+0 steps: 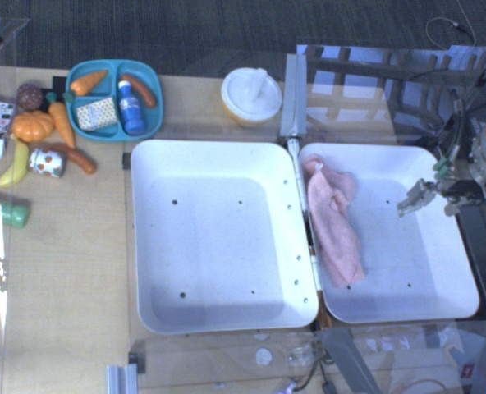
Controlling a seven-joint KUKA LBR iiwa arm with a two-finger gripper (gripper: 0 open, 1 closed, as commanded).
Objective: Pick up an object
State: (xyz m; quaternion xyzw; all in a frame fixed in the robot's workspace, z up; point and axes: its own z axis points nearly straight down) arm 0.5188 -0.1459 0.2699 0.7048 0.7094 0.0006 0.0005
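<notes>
Two shallow white bins are seen side by side on the tabletop [54, 286] — a crumpled pink cloth [333, 224] lies along the right bin's [440, 302] left wall. Well apart, the pincer [415, 197] hovers near the right rim; its opening cannot be told.

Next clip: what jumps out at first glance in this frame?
A crumpled pink cloth lies along the left wall of the right bin, the one item in either bin. The gripper hangs over that bin's right side, apart from the cloth. Left of the bins, a blue divided plate of toy food catches the eye on the bench.
</notes>
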